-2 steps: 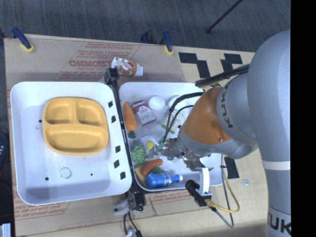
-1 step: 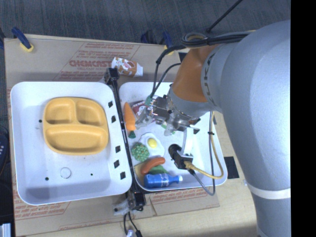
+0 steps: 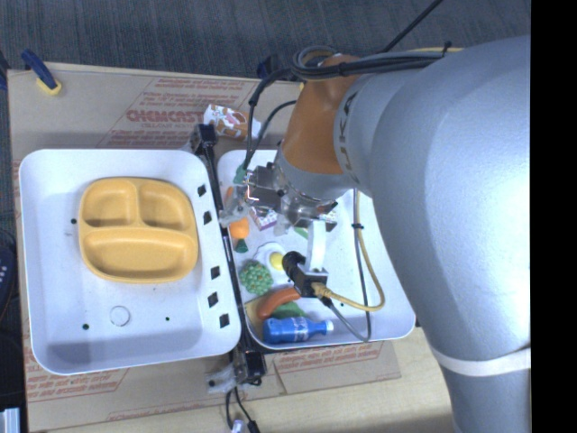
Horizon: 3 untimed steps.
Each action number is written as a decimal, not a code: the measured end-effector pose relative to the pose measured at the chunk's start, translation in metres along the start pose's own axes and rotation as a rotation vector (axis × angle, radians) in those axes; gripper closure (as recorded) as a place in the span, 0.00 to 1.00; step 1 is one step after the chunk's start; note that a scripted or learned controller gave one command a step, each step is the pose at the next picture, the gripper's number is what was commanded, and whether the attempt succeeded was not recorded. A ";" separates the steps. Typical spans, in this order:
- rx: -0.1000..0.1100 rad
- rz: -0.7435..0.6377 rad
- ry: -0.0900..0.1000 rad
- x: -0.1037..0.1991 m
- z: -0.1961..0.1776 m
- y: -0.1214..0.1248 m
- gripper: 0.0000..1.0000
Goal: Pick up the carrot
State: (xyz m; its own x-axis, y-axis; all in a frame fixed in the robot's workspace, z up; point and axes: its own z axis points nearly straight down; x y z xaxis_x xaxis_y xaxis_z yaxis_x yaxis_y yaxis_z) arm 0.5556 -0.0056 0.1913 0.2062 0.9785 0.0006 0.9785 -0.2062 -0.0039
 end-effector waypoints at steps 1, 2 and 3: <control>0.000 0.000 0.000 0.000 0.000 0.000 0.00; 0.000 0.000 0.000 0.000 0.000 0.000 0.00; 0.004 -0.008 0.000 0.000 -0.010 0.000 1.00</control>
State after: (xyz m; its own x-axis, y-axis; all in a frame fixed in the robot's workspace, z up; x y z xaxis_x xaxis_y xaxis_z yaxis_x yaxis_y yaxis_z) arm 0.5557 -0.0052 0.2011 0.1986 0.9801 0.0005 0.9801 -0.1986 -0.0075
